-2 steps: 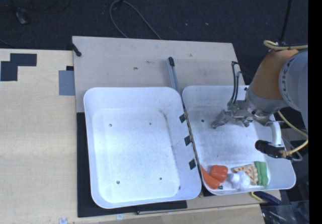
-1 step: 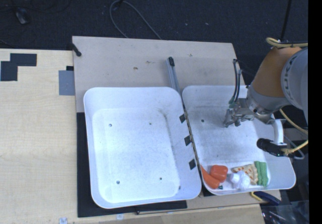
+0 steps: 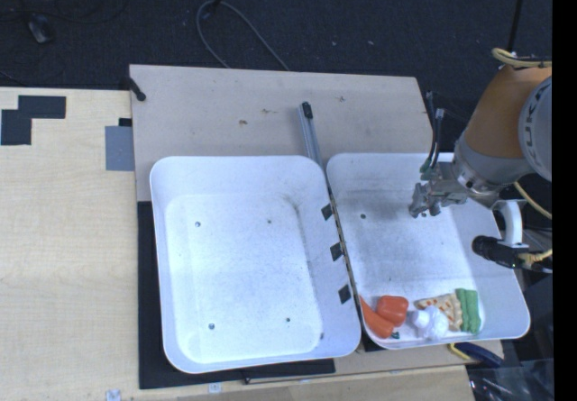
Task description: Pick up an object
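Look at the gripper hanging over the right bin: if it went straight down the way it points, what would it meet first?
Most likely the bare white floor of the right bin. The gripper hangs over its upper part, well away from the orange object and other items along the near edge. Depth is hard to judge here.

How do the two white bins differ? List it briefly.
Contents: the right bin holds an orange-red item, white pieces and a green item bunched along its near edge; the left bin shows bare floor.
Arm: the end effector hangs over the right bin, not the left bin.
Shared: both are shallow, white, speckled and sit side by side.
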